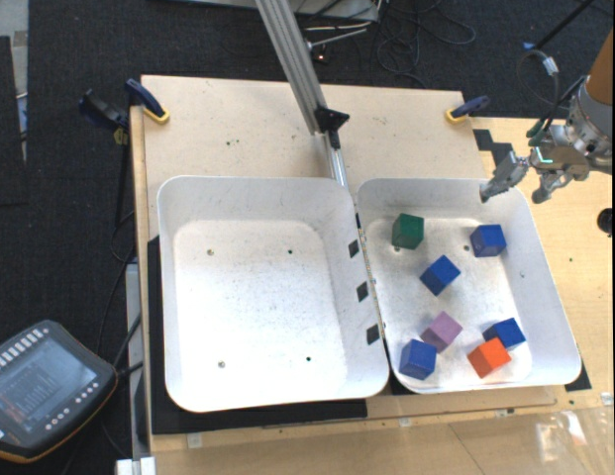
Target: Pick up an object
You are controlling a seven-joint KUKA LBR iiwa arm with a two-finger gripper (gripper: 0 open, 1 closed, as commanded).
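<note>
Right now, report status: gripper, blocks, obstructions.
Gripper open, holding nothing, above right bin's far right corner. Nearest target: blue cube, untouched, green cube further left. Nothing in the way.

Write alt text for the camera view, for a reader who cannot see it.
A robot gripper with open fingers hangs over the upper right rim of the right white bin, holding nothing. That bin holds a green cube, four blue cubes, a purple cube and an orange cube. The left white bin sits beside it on the bench.
</note>
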